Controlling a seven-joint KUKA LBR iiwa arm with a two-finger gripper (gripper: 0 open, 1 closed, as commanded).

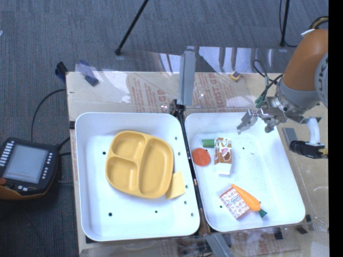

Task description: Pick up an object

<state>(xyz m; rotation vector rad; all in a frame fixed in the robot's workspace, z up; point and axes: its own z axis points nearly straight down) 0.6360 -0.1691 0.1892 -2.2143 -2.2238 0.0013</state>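
Two fingers of the gripper (pixel 256 119) look spread and bare, I think, above the right bin (pixel 278 159); carrot (pixel 248 198), carton (pixel 223 155) and disc (pixel 201 157) lie below.

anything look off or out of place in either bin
Mostly tidy. In the left bin, a yellow wedge sits tucked against the yellow divided plate. In the right bin, the carrot overlaps a small box.

A handheld control pendant (pixel 24 167) lies on the carpet left of the table (pixel 134 92); tripod legs (pixel 134 20) stand behind it.
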